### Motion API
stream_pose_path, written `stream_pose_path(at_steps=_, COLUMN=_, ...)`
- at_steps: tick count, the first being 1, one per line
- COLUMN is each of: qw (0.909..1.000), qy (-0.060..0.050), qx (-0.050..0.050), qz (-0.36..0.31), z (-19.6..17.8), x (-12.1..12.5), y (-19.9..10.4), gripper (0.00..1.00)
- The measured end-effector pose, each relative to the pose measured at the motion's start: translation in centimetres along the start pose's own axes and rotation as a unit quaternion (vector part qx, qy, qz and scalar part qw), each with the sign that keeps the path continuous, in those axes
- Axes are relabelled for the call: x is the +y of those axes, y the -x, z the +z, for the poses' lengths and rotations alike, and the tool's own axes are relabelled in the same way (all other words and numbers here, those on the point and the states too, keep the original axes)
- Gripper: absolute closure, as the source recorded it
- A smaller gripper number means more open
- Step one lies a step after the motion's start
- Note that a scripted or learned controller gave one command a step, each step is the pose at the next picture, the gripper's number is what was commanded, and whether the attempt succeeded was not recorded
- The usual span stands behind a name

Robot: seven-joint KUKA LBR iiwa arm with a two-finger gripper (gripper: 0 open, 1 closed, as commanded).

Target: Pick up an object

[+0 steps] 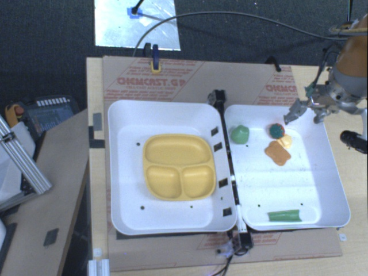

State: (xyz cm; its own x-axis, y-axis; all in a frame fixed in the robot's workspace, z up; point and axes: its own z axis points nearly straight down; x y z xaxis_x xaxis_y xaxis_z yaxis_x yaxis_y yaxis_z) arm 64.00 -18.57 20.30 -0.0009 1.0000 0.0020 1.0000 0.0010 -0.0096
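The right bin (328, 171) holds a green rounded piece (240, 134), a dark teal ball (277, 130), an orange flat piece (278, 153) with a small yellow bit (286, 141) beside it, and a green bar (284, 215) near the front wall. My gripper (306, 112) hangs above the bin's far right part, its two fingers spread open with nothing between them. It is to the right of and above the teal ball, apart from it.
The left bin (123, 131) carries a yellow three-compartment tray (178, 165). A black divider (224, 154) with clips runs between the bins. A cable arcs over the bench behind. Cardboard lies under both bins.
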Motion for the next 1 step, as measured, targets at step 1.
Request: stream_pose_path(at_steps=1, qw=1.0000, qy=0.006, qx=-0.001, qz=-0.001, z=-0.69, x=0.27, y=-0.04, gripper=0.00)
